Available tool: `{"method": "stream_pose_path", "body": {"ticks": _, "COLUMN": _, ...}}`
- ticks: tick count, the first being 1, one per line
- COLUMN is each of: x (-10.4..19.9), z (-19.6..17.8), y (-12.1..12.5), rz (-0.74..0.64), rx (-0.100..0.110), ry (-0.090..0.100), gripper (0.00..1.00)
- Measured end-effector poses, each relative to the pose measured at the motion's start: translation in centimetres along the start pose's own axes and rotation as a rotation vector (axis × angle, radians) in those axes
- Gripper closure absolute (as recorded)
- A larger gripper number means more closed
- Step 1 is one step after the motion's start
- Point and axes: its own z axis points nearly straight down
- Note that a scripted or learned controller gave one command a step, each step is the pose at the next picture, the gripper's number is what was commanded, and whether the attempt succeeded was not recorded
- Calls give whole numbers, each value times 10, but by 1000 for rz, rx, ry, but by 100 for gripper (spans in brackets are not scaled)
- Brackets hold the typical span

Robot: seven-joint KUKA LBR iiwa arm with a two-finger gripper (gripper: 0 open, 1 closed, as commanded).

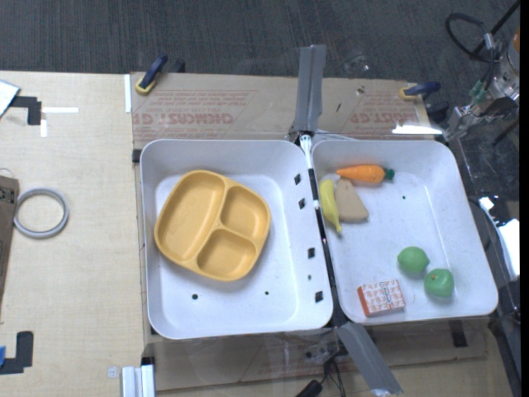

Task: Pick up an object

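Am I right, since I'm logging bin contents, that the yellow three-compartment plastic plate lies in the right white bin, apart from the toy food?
Not quite. The camera view shows the yellow three-compartment plastic plate in the left white bin, apart from the toy food.

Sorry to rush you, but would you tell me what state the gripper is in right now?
Gripper: not in view at this moment, so no open, closed or holding state can be reported.

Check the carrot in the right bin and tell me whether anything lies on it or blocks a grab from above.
Nothing visible covers the carrot. It lies uncovered near the far wall of the right bin. The closest things are the banana and a tan piece just in front of it.
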Motion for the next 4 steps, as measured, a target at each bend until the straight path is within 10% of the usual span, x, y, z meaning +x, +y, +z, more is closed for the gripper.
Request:
{"method": "stream_pose_path", "body": {"ticks": 1, "x": -2, "z": -155, "y": -5, "rz": -56, "rx": 0, "ry": 0, "gripper": 100}}
{"method": "stream_pose_path", "body": {"ticks": 2, "x": -3, "z": -180, "y": -1, "rz": -161, "rx": 0, "ry": 0, "gripper": 100}}
{"method": "stream_pose_path", "body": {"ticks": 3, "x": -3, "z": -180, "y": -1, "rz": -161, "rx": 1, "ry": 0, "gripper": 0}}
{"method": "stream_pose_path", "body": {"ticks": 4, "x": -2, "z": -50, "y": -1, "rz": -195, "rx": 1, "ry": 1, "gripper": 0}}
